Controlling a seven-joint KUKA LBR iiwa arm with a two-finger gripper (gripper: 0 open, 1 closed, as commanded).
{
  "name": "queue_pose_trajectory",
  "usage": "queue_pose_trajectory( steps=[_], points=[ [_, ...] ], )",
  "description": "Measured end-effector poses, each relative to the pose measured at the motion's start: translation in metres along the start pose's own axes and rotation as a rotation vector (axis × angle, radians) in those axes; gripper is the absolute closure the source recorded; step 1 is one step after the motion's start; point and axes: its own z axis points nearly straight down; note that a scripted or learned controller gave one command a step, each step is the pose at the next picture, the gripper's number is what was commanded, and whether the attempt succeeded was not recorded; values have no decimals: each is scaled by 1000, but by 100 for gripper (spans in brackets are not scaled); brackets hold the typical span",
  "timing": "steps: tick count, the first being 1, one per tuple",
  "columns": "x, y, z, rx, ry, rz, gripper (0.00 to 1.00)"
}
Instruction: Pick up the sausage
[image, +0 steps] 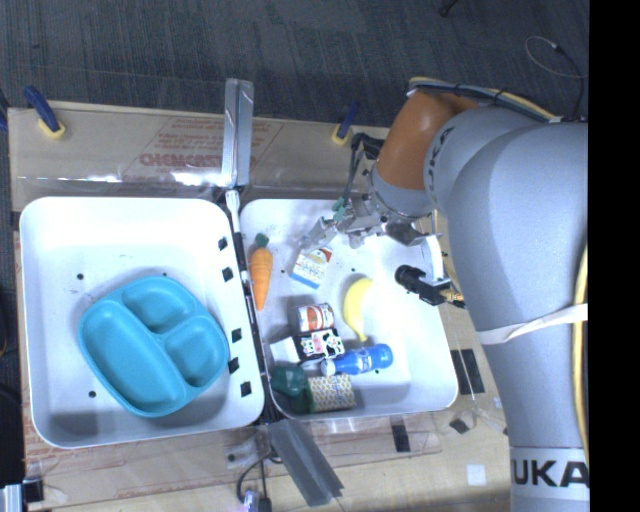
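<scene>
Two white bins sit side by side. The left bin (60, 250) carries a blue divided plate (150, 345); the right bin (420, 350) carries the clutter, lying loose and crowded toward the divider, which we judge is simply how it was tipped in.

We take the sausage (330, 393) to be the mottled tan roll against the right bin's lower wall. It touches a green thing (290, 380) and lies just under a blue bottle (360, 359).

The gripper (335, 225) hangs at the bin's far end beside a small carton (312, 266), well apart from the sausage. The arm bends in from the right, wrist angled down-left. We cannot tell whether the gripper is spread or closed.
</scene>
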Motion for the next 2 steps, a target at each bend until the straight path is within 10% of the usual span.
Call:
queue_pose_trajectory(
  steps=[2],
  points=[
    [0,0,0,0,0,0,0]
  ],
)
